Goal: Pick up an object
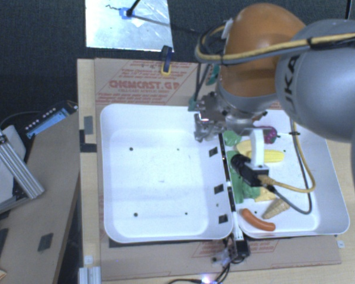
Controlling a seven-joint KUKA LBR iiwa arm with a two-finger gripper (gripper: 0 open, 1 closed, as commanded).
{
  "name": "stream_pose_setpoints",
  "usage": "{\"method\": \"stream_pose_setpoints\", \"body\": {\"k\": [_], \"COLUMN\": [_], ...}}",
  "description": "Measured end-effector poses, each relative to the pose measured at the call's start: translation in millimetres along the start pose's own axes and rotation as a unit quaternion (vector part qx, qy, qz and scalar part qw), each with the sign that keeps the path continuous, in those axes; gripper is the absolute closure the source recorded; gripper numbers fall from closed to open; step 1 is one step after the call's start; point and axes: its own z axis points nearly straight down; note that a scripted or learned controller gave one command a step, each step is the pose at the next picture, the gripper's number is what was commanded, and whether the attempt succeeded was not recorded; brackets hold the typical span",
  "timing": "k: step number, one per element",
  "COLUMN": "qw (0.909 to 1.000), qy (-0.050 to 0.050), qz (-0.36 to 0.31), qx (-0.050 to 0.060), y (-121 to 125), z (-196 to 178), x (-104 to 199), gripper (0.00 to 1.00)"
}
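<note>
Plainly the biggest worry is the arm [319, 70] itself: its grey bulk and orange dome hang over the right bin [337, 212] and hide part of it, so we judge the aim hard to check from above. The claw [206, 128] sits at the far end of the seam where the two bins meet, and we cannot tell how far open it is or whether it has hold of anything. Dropping from there, it could strike the hard rims, or close on nothing in the left bin [154, 176], a smooth white plastic tray with a few dark specks.

Everything worth picking lies in the right bin, bunched near the seam. The green leafy piece [232, 139] looks flat and floppy, likely to fold away. The corn cob [271, 157] is yellow, rounded and bumpy, so it may roll. The cone [276, 207] is tapered and ridged, and could squirt out of a pinch. The sausage [257, 220] is glossy, orange and slippery-looking. The small purple piece [271, 135] is too small for us to make out.
</note>
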Motion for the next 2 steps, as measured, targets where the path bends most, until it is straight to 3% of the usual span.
{"method": "stream_pose_setpoints", "body": {"k": [1, 2], "qw": [1.0, 1.0], "qy": [0.0, 0.001], "qz": [0.0, 0.0], "qx": [-0.003, -0.008], "y": [123.4, 89.6], "z": [-0.8, -209.6], "x": [18.4, 5.7], "gripper": [1.0, 1.0]}}
